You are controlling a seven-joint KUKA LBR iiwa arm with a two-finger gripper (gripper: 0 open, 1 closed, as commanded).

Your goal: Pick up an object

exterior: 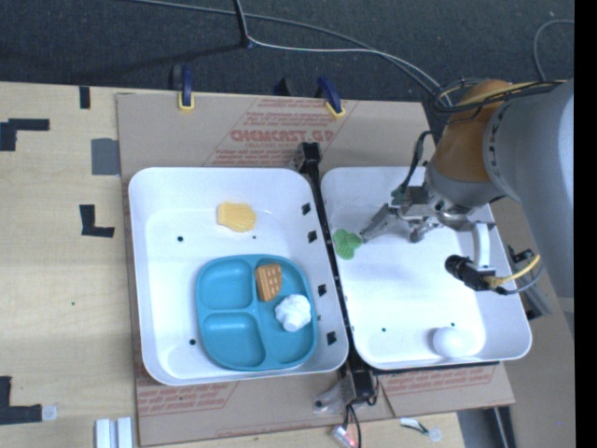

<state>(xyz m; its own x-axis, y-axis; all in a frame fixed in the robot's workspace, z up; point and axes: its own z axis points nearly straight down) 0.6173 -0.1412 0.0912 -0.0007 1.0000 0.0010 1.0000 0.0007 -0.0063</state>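
A small green object [347, 244] lies in the right bin [410, 343], hard against its left wall. My gripper [390, 232] hangs low over that bin's upper middle and is open, with nothing between its fingers. One fingertip [365, 234] slants down to the left and ends just beside the green object; I cannot tell whether they touch. A white ball [454, 341] rests near the same bin's front right corner.
The left bin [159, 250] holds a blue divided plate [229, 329] bearing a tan waffle piece [269, 281] and a white fluffy lump [293, 313]. A yellow object [237, 217] lies behind the plate. The arm with its orange band [462, 152] and cables [485, 273] cover the right bin's right side.
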